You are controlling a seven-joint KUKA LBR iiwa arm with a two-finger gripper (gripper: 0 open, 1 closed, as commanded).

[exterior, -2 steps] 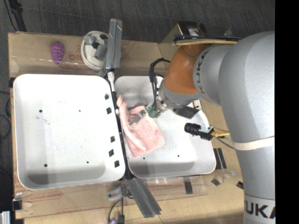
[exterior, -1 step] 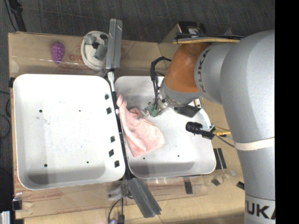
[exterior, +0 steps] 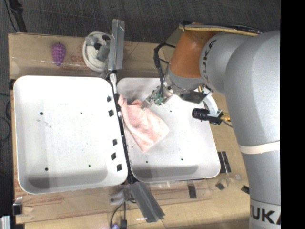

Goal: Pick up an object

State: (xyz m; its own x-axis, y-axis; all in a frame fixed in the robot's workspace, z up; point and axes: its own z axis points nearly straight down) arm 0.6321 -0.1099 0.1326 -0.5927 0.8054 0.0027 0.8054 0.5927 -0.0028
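The gripper (exterior: 155, 99) is touching the pink cloth's (exterior: 145, 124) upper edge, grip unreadable, so you're wanting a deep bite.

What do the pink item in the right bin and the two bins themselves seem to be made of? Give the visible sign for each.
Pink cloth: likely soft fabric, matte; it lies crumpled, with folds and a faint mottled texture.
Right bin and left bin: probably moulded plastic, smooth white, with rounded corners and a slight sheen.
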